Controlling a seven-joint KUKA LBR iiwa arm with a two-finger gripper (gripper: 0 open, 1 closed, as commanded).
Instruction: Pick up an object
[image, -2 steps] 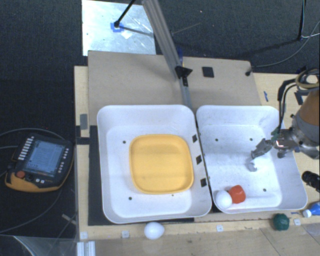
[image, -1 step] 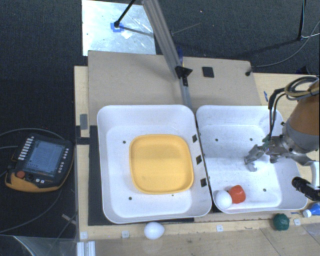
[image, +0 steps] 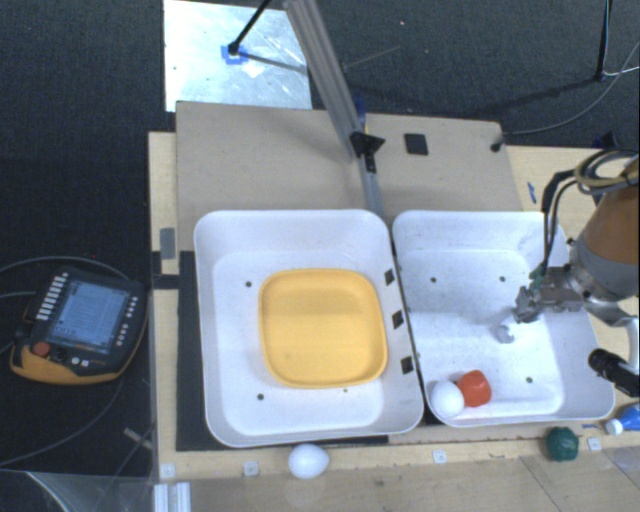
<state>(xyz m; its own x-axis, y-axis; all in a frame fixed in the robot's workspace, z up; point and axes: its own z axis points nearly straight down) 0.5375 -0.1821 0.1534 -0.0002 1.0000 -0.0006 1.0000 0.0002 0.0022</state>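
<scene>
A: Arm (image: 610, 235) status from the camera view? Comes in over the right edge of the right bin (image: 470, 235), grey body, orange band up top, wrist angled down and inward toward the bin's middle.

B: Confirmed. Gripper (image: 506, 331) sits low over the bin floor, roughly centre, slightly toward the right wall. Fingers too small and blurred, so cannot tell if jaws are apart or closed. Nothing visibly between them.

A: Objects in that bin?

B: Two, both at the near edge, left of centre. Orange-red cup (image: 474, 388), small, cylinder-like, lying tilted. White egg (image: 446, 398) touching its left side, tucked by the near-left corner.

A: Relation to the jaws?

B: Both well apart from the gripper, nearer the near wall than it is. No contact.

A: Left bin (image: 225, 300)?

B: Yellow plate (image: 323, 326), square with rounded corners, flat in the centre.

A: Outside the bins?

B: Second white egg (image: 308, 461) on the bench just past the left bin's near edge. Green ball (image: 562, 443) on the bench off the right bin's near-right corner.
</scene>
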